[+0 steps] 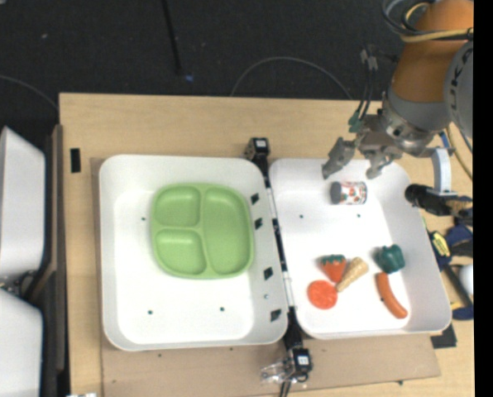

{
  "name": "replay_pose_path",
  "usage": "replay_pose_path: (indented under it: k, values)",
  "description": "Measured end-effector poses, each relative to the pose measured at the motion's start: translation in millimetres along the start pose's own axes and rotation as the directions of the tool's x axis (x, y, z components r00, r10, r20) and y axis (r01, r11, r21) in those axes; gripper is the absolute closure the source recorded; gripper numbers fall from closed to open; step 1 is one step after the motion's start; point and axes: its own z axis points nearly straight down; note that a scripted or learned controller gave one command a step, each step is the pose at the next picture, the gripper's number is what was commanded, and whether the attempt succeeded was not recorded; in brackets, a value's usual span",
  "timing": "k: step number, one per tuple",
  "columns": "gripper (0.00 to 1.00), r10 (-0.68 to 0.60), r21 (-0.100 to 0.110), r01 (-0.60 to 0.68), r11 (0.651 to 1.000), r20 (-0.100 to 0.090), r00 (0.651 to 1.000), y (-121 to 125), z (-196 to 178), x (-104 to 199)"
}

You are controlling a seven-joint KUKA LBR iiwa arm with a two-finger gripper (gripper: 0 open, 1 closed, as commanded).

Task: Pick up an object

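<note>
Up top, the arm [433, 56] is cut off by the picture's right edge. Its gripper [356, 162] hangs with fingers spread wide, holding nothing, just above the small can [349, 193] near the right bin's [313, 180] far edge.

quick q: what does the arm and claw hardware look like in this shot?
Grey arm with a broad orange band above the wrist, cable loops at the top. The claw has a metallic grey body and two dark grey fingers; thin wires run beside it.

Plate [203, 230] in left bin [122, 246]; can [348, 193], toys in right bin [313, 188].
</note>
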Motion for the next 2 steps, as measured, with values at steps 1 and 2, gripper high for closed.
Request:
replay_pose_path:
  k: [1,2]
  values:
    - [0.0,-0.001,-0.013,0.001,1.0,0.001,1.0,2.2,-7.8,0.2]
    - [0.0,-0.001,-0.008,0.001,1.0,0.002,1.0,-5.5,41.2,4.6]
